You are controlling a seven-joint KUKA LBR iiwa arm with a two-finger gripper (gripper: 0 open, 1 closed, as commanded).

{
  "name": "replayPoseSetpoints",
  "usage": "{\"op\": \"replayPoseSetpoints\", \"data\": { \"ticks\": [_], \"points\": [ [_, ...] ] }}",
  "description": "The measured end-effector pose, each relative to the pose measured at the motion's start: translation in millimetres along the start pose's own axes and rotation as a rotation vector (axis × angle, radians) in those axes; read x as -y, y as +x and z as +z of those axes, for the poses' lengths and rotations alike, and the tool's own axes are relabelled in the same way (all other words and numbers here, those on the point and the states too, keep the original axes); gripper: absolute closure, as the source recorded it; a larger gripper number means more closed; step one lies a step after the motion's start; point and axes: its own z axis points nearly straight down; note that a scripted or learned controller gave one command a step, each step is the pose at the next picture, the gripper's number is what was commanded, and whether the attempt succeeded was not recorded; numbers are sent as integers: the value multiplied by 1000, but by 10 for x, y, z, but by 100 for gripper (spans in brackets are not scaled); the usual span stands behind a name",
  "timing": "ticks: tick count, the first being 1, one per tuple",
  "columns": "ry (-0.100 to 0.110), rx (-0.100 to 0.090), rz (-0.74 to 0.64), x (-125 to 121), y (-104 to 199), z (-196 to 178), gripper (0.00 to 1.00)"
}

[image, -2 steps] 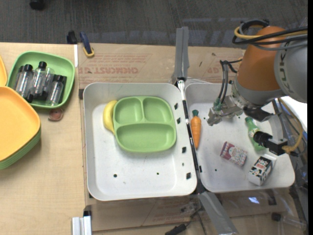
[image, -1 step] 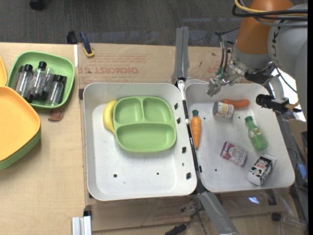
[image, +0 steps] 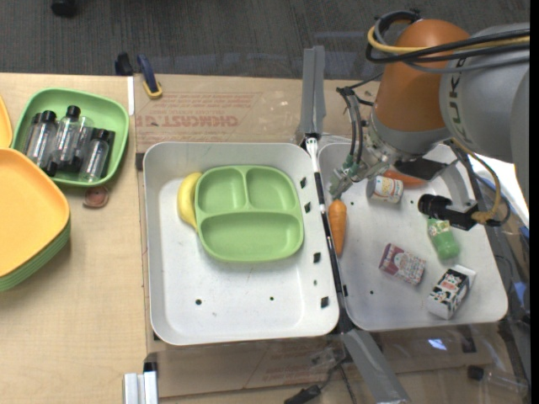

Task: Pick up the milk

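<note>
Two shallow white bins sit side by side on the bench (image: 210, 108). The left bin (image: 168, 310) holds a green divided plate (image: 249, 212) with a yellow banana (image: 186, 199) touching its left edge. In the right bin (image: 379, 305), a carrot (image: 337, 224) lies along the left wall, a small jar (image: 387, 188) near the top, a green bottle (image: 443, 241), a pink carton (image: 402, 263) and a black-and-white milk carton (image: 447, 290) near the lower right corner. The gripper (image: 347, 175) hovers above the carrot, well apart from the milk carton. A green tray of bottles (image: 74, 137) rests at far left beside stacked orange plates (image: 29, 217).
</note>
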Motion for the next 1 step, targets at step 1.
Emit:
{"op": "replayPoseSetpoints", "data": {
  "ticks": [1],
  "points": [
    [-1,1,315,230,-357,-8,100]
  ]
}}
